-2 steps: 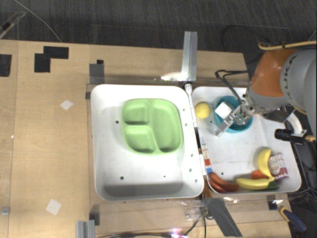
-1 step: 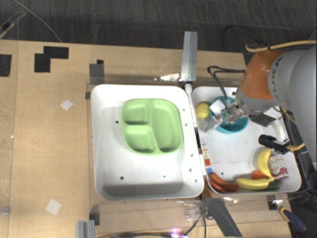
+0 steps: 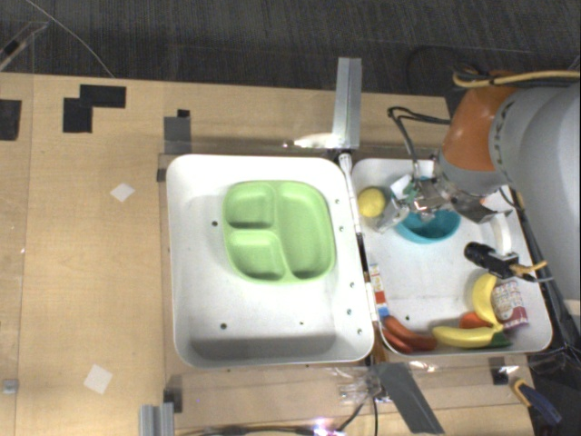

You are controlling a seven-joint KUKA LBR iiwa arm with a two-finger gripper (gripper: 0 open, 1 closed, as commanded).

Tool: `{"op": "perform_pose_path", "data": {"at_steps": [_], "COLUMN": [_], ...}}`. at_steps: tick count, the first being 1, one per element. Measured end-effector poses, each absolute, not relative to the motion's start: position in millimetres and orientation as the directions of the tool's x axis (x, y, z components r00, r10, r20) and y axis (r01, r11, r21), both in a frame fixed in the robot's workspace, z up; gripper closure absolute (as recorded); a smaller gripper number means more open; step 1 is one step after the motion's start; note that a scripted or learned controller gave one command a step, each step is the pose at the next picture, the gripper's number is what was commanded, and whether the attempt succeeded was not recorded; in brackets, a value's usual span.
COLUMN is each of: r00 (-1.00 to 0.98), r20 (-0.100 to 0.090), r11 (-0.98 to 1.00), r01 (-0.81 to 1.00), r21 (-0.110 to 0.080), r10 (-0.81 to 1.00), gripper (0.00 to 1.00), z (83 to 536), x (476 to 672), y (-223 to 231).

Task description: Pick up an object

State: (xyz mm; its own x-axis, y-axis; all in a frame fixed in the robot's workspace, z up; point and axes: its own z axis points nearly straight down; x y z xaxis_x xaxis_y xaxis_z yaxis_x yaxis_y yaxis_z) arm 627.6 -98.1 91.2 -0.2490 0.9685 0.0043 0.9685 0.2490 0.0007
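Observation:
In the camera view my gripper (image 3: 413, 203) hangs low over the back of the right bin (image 3: 427, 280). It sits at the left rim of a teal bowl (image 3: 434, 226), which it partly covers. A yellow lemon-like ball (image 3: 370, 203) lies just to its left, close to the bin's left wall. Nothing can be seen between the gripper's tips.
Along the right bin's front lie a banana (image 3: 467, 336), a second banana (image 3: 484, 296), a red pepper-like piece (image 3: 408, 336), an orange piece (image 3: 472, 319) and a small labelled can (image 3: 511, 303). The left bin (image 3: 195, 271) bears a green divided plate (image 3: 277, 230).

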Motion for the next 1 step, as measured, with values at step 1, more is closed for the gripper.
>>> {"op": "perform_pose_path", "data": {"at_steps": [1], "r00": [-0.1], "r20": [0.018], "r11": [0.101], "r01": [0.993], "r21": [-0.066], "r10": [0.995], "gripper": [0.0], "z": [92.6], "x": [656.8], "y": [-95.7]}}
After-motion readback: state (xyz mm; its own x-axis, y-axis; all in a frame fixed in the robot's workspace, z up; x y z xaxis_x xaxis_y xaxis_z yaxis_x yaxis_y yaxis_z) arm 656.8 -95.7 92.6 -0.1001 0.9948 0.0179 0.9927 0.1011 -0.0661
